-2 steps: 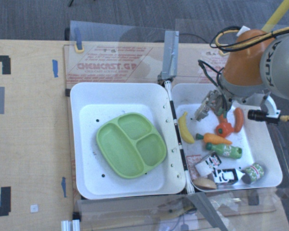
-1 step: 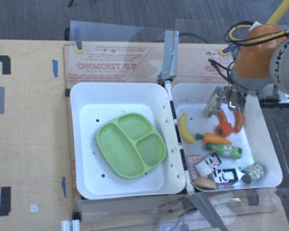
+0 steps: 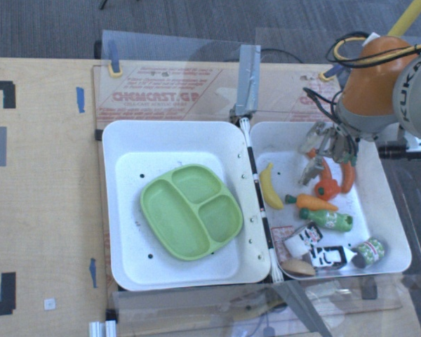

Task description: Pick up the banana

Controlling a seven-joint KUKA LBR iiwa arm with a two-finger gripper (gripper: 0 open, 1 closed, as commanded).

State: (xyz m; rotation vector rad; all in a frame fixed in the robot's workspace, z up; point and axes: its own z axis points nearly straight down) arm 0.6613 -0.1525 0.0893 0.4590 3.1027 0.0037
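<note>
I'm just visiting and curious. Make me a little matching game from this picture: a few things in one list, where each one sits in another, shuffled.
Things:
1. banana
2. green divided plate
3. gripper
4. green bottle

Places:
A. middle of the left bin
B. above the right bin's upper part
C. right bin, along its left wall
D. right bin, just below the carrot

Pairs: 1-C, 2-A, 3-B, 4-D

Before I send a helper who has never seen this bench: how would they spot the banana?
Look in the right-hand bin, along its left wall. The banana lies there lengthwise, apart from the toy food pile. It is the sole plain yellow curved piece; the carrot beside it is orange.
</note>
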